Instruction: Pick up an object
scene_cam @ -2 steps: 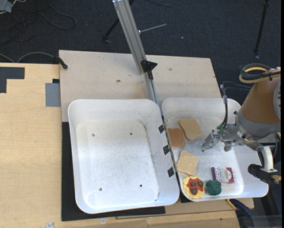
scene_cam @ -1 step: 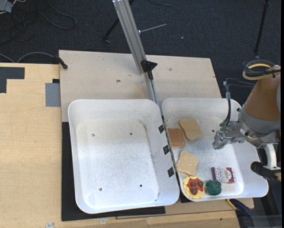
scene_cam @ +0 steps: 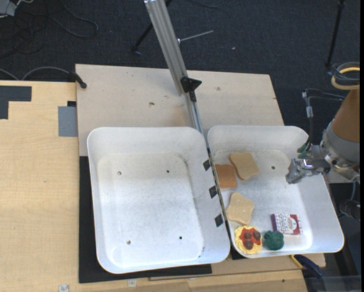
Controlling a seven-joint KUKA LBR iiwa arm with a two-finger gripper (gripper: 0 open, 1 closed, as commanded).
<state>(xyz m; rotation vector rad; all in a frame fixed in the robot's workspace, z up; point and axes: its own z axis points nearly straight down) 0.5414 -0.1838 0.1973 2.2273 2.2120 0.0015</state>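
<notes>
The right bin (scene_cam: 268,143) holds several items. A tan bread slice (scene_cam: 245,165) lies near its middle, a darker toast slice (scene_cam: 226,176) sits against the divider, and a pale slice (scene_cam: 240,209) lies below them. Along the near edge are a yellow plate with red pieces (scene_cam: 249,238), a green lump (scene_cam: 273,240) and a red-and-white packet (scene_cam: 286,224). My gripper (scene_cam: 296,171) hangs over the right side of this bin, right of the bread and above the packet, with nothing visibly held.
The left bin (scene_cam: 145,199) lies beside the right one, split from it by a rail with black clips (scene_cam: 211,190). A slanted aluminium bar (scene_cam: 170,47) rises behind the bins. Cables lie on the dark floor.
</notes>
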